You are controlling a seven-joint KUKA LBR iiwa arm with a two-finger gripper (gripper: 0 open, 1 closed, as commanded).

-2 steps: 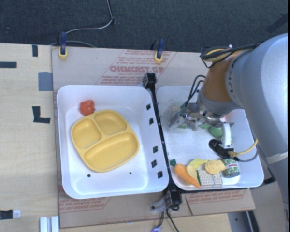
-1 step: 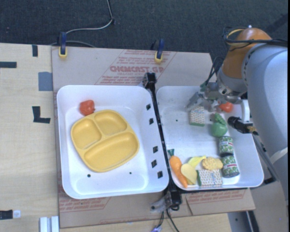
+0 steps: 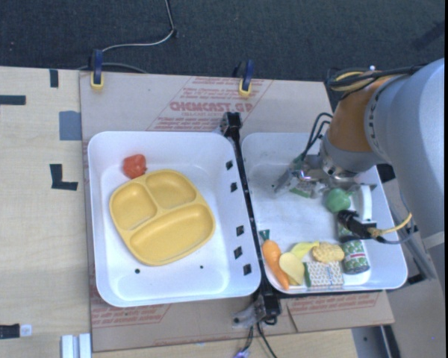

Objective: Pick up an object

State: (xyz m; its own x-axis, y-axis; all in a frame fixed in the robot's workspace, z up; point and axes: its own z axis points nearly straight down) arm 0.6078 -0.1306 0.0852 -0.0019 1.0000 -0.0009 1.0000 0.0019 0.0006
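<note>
left bin (image 3: 104,200) holds yellow tray (image 3: 162,215); right bin (image 3: 276,151) holds carrot (image 3: 274,262).

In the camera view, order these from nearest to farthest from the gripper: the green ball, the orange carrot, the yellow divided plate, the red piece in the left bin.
1. Green ball, right bin, just beside the gripper.
2. Orange carrot, right bin, near its front left corner.
3. Yellow divided plate, middle of the left bin.
4. Red piece, left bin, beyond the plate's far left edge.
</note>
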